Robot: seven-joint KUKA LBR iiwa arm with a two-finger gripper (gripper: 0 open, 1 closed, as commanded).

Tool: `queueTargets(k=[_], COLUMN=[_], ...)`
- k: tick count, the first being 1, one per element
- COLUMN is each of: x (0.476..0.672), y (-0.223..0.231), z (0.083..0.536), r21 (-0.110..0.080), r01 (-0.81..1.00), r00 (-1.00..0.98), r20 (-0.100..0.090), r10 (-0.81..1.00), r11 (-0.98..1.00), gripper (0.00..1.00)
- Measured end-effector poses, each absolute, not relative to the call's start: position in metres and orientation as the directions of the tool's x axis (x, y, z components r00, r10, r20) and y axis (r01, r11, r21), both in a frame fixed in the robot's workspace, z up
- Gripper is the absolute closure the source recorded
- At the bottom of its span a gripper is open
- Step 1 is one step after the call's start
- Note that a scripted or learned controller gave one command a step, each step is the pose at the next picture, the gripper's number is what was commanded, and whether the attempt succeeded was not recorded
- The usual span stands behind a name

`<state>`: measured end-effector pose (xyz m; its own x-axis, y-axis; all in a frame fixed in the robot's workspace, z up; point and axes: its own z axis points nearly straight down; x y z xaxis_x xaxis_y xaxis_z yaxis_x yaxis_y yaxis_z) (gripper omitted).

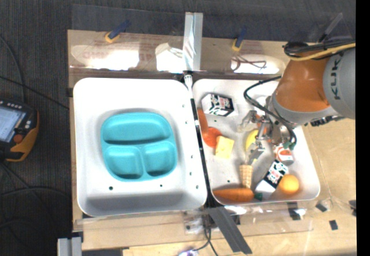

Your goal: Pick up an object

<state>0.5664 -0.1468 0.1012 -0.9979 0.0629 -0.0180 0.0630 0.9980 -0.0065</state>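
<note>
My gripper (259, 137) hangs low inside the right bin (309, 151), reaching in from the right under the orange wrist band (299, 88). It sits just over a yellow banana (250, 141), partly hiding it. Close by lie a yellow cheese block (224, 147), a waffle cone (247, 175) and a small red and white piece (284, 155). A cow-patterned carton (220, 104) lies at the bin's back left, and a second carton (272, 176) sits near the front beside an orange (289, 184). A carrot (233, 195) lies along the front wall.
The left bin (87, 133) holds a teal divided tray (139, 145). An orange-red item (210, 133) rests against the wall between the bins. Clamps and a metal post (192, 41) stand behind the bins. A handheld pendant (14, 128) lies at the far left.
</note>
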Motion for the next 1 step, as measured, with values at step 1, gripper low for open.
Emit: queueTargets(k=[1], x=[0.5883], y=[-0.1427], z=[0.0898], r21=[-0.001], r01=[0.102], r00=[-0.995], r20=[-0.008], r10=[0.102], r11=[0.995], gripper=[0.00])
